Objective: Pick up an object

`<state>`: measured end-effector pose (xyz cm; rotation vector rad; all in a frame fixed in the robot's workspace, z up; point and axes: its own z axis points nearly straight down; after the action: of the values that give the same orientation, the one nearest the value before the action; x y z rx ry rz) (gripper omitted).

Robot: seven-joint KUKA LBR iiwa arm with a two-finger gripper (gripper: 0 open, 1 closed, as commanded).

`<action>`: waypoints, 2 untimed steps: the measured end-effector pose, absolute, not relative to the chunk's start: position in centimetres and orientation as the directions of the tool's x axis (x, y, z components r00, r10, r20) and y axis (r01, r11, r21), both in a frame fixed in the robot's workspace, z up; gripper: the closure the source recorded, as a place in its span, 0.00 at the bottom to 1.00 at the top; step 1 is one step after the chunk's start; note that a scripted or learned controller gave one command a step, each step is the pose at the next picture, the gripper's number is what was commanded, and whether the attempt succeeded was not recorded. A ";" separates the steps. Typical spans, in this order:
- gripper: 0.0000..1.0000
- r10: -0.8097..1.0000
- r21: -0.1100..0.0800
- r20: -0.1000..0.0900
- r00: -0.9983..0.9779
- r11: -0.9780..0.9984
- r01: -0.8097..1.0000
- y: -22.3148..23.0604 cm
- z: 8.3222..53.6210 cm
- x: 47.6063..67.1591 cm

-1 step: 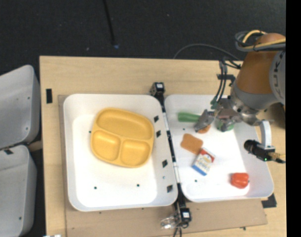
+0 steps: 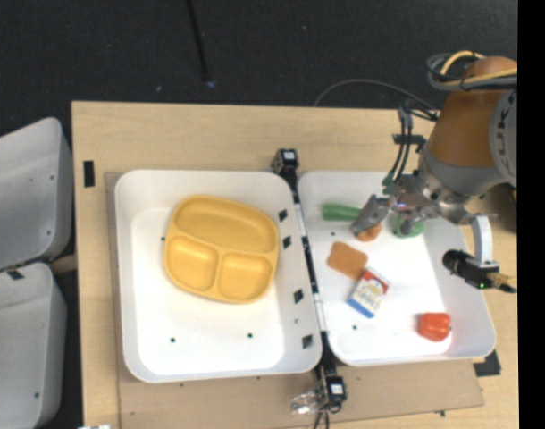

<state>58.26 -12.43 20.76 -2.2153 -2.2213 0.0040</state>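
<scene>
I'm seeing the left bin [image 2: 129,329] holding a yellow divided plate [image 2: 222,248]. The right bin [image 2: 469,329] is carrying a green piece [image 2: 340,211], an orange slab [image 2: 347,258], a small carton [image 2: 368,293] whose print is too blurred to read, and a red pepper [image 2: 434,326]. The gripper [image 2: 380,214] is hanging over a small orange item [image 2: 369,231]; its grip I cannot tell. Both bins are sitting on a wooden bench [image 2: 192,132] above dark flooring.
</scene>
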 end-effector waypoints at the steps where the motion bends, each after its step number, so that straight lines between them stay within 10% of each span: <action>1: 0.00 1.000 -0.009 -0.001 0.000 0.000 1.000 -12.7 14.5 59.0; 2: 0.00 1.000 -0.004 -0.001 0.003 -0.003 1.000 -12.9 9.6 59.0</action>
<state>59.05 -12.90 9.60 -2.2230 -2.2168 0.0062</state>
